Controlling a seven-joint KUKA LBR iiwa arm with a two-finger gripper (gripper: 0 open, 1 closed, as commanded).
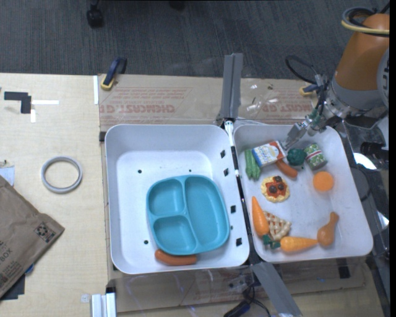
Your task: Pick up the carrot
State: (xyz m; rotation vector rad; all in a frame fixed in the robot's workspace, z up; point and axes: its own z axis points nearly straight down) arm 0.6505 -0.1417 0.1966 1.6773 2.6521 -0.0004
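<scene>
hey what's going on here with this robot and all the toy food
A grey and orange arm reaches in from the right, its gripper hovering at the back edge of the right bin, which holds toy food. It holds nothing yet. Two carrots lie at the front: one near the left wall, another by the front rim. The left bin holds a blue tray.

Dark grey carpet floor (185, 31) lies beyond the light wooden table (49, 124); a chair caster (94, 17) stands on it at the top.
</scene>
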